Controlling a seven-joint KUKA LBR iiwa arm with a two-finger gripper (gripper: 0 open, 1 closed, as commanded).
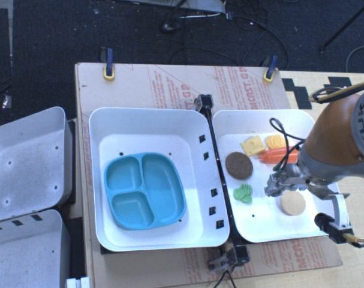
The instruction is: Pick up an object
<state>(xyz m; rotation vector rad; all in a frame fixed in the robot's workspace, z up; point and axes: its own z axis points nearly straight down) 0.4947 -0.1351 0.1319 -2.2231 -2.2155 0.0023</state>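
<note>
Brown cookie [238, 165], green piece [244, 192], right bin [253, 236]

Blue tray [144, 191], brown cookie [238, 165] (green toy [244, 192]).

A cardboard-topped bench [170, 86] bears two white bins, left [104, 161] and right [229, 122], side by side

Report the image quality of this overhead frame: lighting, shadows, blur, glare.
Camera view: even, soft lighting, with no hard glare on the two shallow white bins; the divided light-blue plastic tray casts only a faint shadow; the round brown cookie-like disc and small green toy piece look slightly soft; the two-finger gripper is blurry and its shape is hard to read.
</note>
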